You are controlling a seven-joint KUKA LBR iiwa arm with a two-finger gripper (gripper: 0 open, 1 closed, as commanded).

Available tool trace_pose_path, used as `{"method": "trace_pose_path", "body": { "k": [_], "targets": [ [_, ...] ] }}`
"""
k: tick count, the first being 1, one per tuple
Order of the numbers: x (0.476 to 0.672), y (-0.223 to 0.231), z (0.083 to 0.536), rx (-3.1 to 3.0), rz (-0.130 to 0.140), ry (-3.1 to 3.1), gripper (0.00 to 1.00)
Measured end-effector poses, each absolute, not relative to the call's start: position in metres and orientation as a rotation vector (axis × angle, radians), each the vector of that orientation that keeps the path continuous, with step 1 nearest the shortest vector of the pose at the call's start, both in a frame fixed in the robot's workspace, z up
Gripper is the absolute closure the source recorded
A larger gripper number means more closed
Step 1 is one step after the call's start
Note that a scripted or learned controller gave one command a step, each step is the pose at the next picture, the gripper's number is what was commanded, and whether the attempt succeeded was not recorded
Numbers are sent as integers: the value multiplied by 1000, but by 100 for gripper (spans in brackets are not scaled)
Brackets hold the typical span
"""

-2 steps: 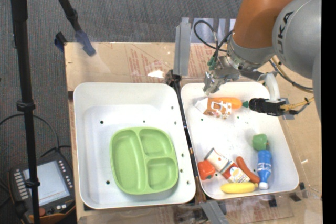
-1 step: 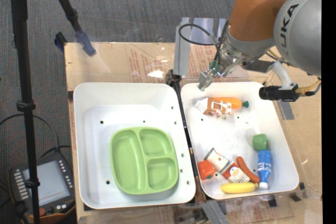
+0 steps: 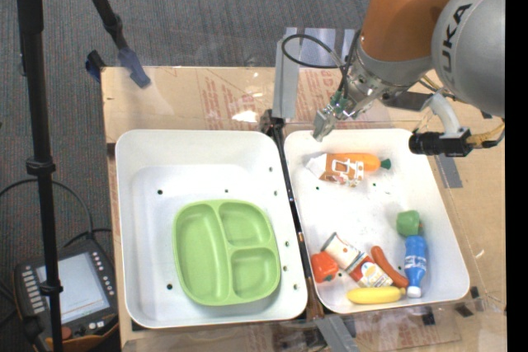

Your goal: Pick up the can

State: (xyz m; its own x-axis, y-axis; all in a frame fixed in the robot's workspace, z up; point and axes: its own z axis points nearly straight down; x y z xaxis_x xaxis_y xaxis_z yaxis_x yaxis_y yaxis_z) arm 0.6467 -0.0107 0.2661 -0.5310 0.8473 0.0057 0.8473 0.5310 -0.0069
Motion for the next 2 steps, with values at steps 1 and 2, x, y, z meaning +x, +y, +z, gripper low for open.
{"method": "trace_pose_path", "body": {
  "k": [1,2],
  "targets": [
    [647,-11,266,-1518,6,-2741,0],
    [644,-75,183,-1620,5,-2684,0]
  ]
}}
